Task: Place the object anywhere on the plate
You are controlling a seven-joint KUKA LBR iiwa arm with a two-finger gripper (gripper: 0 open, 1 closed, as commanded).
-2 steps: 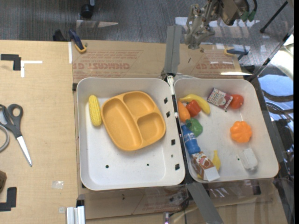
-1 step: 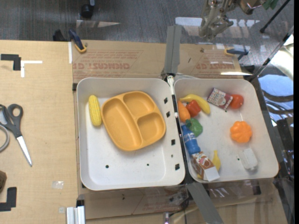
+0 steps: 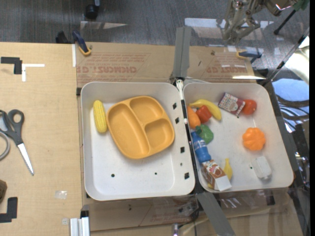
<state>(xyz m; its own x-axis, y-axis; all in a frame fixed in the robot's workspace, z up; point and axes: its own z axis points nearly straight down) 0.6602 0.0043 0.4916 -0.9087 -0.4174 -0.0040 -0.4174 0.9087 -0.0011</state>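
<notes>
An orange divided plate (image 3: 141,127) lies in the left bin (image 3: 133,186), with a yellow corn cob (image 3: 100,116) beside its left edge. The right bin (image 3: 275,178) holds toy food: a banana (image 3: 207,106), a red piece (image 3: 204,113), a green piece (image 3: 204,134), a blue bottle (image 3: 200,149), a small carton (image 3: 217,175), a red-and-white packet (image 3: 230,103), a tomato (image 3: 249,106), an orange pumpkin (image 3: 254,138) and a white block (image 3: 262,167). My gripper (image 3: 241,18) hangs high beyond the right bin's far edge, away from all of them, with nothing seen in it.
Scissors (image 3: 17,134) lie on the wooden bench at the far left. A grey divider bar (image 3: 181,53) runs back from between the bins. A blue clamp (image 3: 81,42) sits at the cardboard's far left corner.
</notes>
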